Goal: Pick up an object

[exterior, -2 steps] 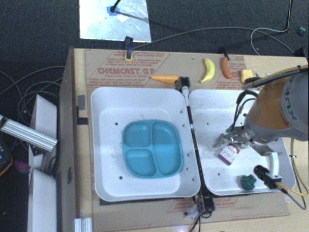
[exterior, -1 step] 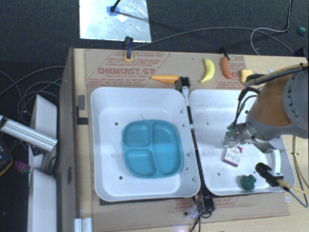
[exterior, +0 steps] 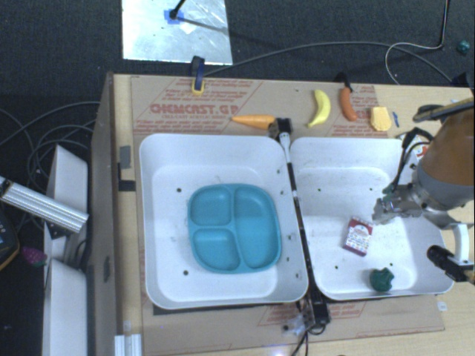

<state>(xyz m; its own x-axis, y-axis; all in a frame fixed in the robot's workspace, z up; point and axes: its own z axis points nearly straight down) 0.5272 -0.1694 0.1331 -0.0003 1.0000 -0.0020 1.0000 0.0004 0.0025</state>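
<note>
the camera view looks down at a slant on two shallow white bins set side by side on a brown board. the left bin (exterior: 159, 199) holds a blue divided plate (exterior: 234, 226) with three compartments, lying flat near the bin's middle. the right bin (exterior: 326, 169) holds two loose things: a small red and white packet (exterior: 358, 237), tilted, lying near the bin's centre, and a dark green lumpy object (exterior: 381, 279) nearer the front rim, just apart from the packet.

the arm (exterior: 449, 165) comes in from the right, its orange band showing above the wrist. the gripper (exterior: 391, 206) sits low over the right bin, just right of and above the packet, near it but not visibly touching (whether the claw is spread or clenched cannot be told from this angle). nothing is seen between it.

on the board behind the bins lie an orange carrot (exterior: 253, 121), a yellow banana (exterior: 320, 108), an orange-red sausage-shaped piece (exterior: 347, 104) and a yellow block (exterior: 381, 118). a silver sheet (exterior: 174, 21) lies on the dark floor beyond.
</note>
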